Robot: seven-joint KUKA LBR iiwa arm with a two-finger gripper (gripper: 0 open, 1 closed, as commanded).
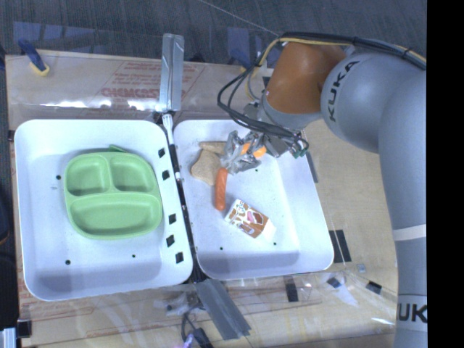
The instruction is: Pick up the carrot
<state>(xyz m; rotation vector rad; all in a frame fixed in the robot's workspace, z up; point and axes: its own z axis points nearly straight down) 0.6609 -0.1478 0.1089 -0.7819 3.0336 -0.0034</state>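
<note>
Carrot [220, 189] lies in the right bin [304, 216], between a tan bread slice [206, 164] and a small printed packet [248, 219]. The gripper [240, 156] hovers just above the carrot's upper end; its grip cannot be made out. A green divided plate [113, 195] sits in the left bin [36, 194].

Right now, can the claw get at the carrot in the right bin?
Probably yes. The claw sits just above the carrot's upper end. The bread slice touches its left side and the snack packet lies lower right, neither covering it.
</note>
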